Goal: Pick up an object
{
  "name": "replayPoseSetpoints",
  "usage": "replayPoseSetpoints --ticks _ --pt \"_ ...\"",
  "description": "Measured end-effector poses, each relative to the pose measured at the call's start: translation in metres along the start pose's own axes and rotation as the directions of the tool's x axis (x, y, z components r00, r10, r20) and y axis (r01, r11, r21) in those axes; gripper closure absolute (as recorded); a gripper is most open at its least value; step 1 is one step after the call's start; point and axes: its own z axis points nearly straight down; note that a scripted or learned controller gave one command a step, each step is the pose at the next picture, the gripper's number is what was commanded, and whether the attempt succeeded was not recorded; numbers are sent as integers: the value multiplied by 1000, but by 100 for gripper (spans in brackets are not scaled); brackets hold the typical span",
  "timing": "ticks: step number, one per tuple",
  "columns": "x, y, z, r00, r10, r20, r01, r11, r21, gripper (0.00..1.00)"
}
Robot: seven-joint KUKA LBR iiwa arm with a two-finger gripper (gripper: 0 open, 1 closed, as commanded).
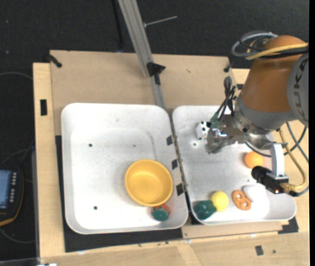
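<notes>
Gripper [215, 144] low over the right white bin [190, 121], finger state impossible to tell. Round yellow ball [220, 200] lies well below it by the near wall, just beside a dark green lump [204, 208]; no long axis.

Left bin [91, 148]: bowl [149, 182] near front-right, 1 small object [160, 213] before it. Right bin [187, 121]: 4 small items along front-right, gripper [215, 144] over middle.
</notes>
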Motion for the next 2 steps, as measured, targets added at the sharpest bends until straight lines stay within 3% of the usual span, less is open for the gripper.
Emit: replayPoseSetpoints --ticks 2 --pt "113 -12 1 1000 -3 -2 3 1000 0 100"
